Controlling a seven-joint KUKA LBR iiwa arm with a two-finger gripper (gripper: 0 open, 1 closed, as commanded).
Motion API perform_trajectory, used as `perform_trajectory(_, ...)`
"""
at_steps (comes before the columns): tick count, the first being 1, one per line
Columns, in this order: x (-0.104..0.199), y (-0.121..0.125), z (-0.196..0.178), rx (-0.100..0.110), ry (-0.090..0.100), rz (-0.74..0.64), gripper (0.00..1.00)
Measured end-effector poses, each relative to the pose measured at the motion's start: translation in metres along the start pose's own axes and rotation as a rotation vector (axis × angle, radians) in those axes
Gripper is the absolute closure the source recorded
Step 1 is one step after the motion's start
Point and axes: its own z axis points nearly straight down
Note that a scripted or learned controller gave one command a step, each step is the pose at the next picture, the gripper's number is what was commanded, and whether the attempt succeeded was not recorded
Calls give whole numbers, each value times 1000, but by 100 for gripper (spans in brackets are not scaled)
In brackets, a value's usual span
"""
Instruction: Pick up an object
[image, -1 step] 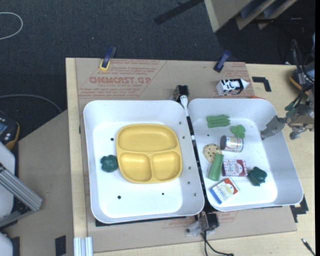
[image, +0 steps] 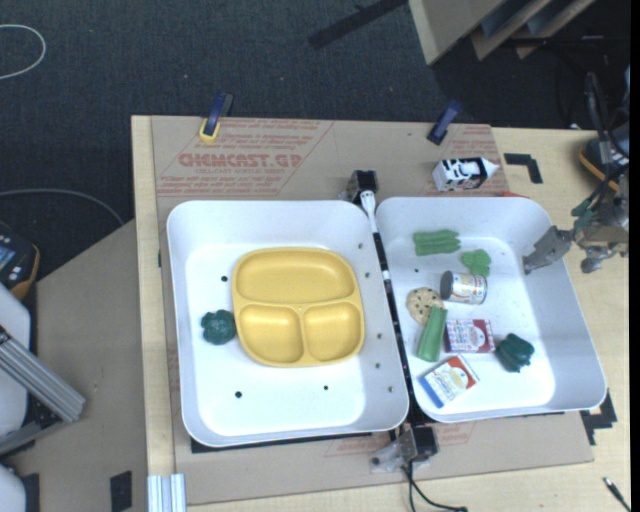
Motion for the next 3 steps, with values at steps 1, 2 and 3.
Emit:
perform_trajectory(1, -2, -3, 43, 5, 2, 1, 0)
perform_trajectory(2, 8, 0, 97, 6, 3, -1, 0)
perform_trajectory(3, 19, 0, 150, 5, 3, 0, 0)
